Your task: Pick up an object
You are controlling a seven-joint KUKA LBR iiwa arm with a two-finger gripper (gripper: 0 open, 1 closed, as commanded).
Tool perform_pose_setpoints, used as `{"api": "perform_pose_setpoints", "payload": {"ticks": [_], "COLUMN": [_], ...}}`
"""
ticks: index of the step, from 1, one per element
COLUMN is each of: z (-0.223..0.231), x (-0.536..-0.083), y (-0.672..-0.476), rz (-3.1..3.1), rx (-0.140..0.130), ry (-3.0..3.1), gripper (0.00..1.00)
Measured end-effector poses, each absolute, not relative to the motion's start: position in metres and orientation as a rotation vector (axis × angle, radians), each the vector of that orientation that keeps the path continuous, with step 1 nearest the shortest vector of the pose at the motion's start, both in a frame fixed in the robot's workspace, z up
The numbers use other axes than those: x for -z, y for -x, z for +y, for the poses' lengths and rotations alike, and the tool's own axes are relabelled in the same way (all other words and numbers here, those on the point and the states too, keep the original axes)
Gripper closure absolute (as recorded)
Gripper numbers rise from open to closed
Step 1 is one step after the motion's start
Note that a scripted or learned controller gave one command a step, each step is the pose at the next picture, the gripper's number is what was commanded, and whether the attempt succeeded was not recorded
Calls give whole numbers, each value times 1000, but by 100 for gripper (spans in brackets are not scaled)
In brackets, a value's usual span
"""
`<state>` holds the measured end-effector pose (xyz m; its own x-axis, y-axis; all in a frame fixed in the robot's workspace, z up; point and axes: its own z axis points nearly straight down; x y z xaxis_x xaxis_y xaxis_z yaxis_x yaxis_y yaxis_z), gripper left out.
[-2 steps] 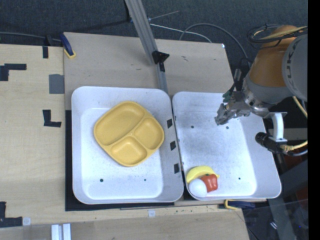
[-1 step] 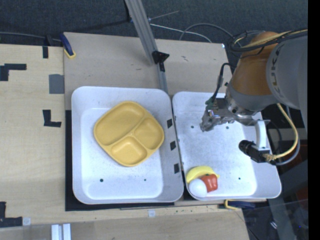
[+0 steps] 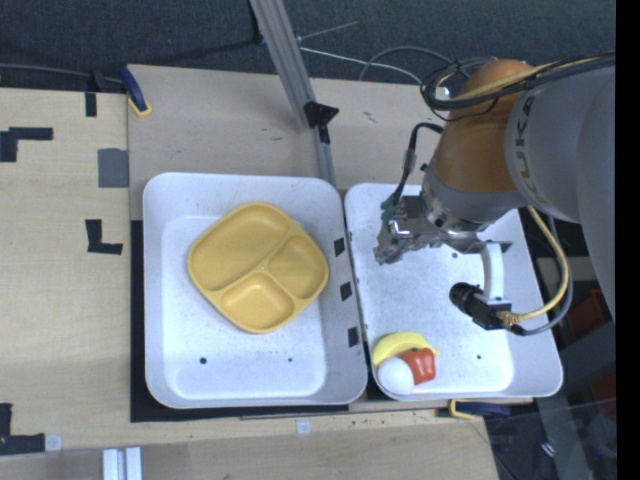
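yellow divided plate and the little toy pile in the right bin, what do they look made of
Yellow divided plate: likely moulded plastic, one even colour, soft sheen, rounded compartment ridges. Toy pile in the right bin's near-left corner: probably plastic too, smooth yellow, white and red pieces with slight gloss; too small to be sure.

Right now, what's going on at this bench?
The arm reaches in over the right bin, its gripper hanging above the bin's bare upper left part with nothing between its fingers. A small pile of toy food, yellow, white and red, sits in that bin's near left corner. A yellow divided plate lies in the left bin.
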<state>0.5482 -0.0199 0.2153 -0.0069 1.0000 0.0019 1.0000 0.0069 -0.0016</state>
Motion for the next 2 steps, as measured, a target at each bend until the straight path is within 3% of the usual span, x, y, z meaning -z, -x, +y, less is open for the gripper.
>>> {"api": "perform_pose_setpoints", "payload": {"ticks": [1,2], "z": [38,93], "x": [-227,-222], "y": [-535,-536], "rz": [-2229,-2228], "rx": [1,-2], "ry": [2210,2210], "gripper": [100,100]}}
